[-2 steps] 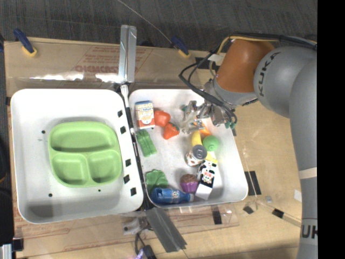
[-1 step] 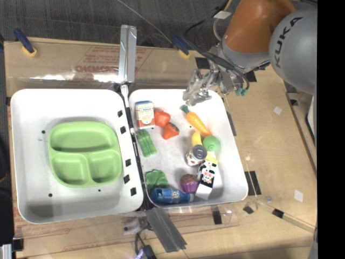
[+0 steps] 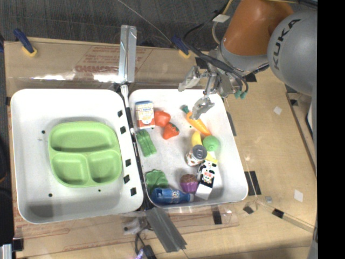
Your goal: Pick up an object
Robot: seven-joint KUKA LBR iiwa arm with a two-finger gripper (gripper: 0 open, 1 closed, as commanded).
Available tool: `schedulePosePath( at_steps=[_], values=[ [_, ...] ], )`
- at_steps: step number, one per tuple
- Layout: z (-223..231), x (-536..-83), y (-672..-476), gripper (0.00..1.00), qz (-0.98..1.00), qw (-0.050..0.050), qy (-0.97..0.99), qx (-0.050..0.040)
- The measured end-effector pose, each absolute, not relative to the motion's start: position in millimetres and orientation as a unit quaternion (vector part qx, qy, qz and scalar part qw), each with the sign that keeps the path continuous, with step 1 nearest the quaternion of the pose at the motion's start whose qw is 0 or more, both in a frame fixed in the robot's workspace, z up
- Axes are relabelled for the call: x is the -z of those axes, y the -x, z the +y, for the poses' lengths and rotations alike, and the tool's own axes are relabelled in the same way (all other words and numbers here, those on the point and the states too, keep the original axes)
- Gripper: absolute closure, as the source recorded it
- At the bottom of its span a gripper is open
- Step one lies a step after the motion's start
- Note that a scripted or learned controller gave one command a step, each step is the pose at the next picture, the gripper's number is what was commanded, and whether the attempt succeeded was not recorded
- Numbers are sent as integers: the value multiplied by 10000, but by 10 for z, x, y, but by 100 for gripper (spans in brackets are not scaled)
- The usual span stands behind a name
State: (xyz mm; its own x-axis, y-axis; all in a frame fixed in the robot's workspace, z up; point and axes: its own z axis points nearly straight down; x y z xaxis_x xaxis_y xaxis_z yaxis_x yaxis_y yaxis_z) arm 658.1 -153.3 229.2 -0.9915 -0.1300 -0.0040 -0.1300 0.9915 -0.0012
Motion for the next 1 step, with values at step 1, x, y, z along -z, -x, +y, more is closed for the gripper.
schedulePosePath(
  at_steps=[1],
  values=[
    [-1652,-924,-6580,0,9961,10,884,4]
  ],
)
